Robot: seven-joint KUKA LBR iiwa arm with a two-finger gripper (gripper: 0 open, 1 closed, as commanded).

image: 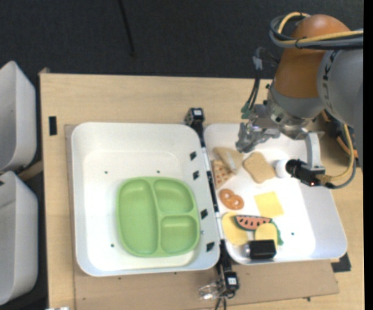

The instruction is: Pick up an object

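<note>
I'm in the approach: my claw [249,138] hangs just above the toast slice [258,166], grip state unclear from here. Next, I drop squarely onto it.

Setting: robotics lab, manipulation test station. Evidence: industrial grey arm [328,57] with orange band and exposed cabling; plywood bench [141,99] on dark floor; two shallow white bins [83,173] clipped side by side; toy food pieces [257,166] and green divided plate [157,215] as test items.
</note>
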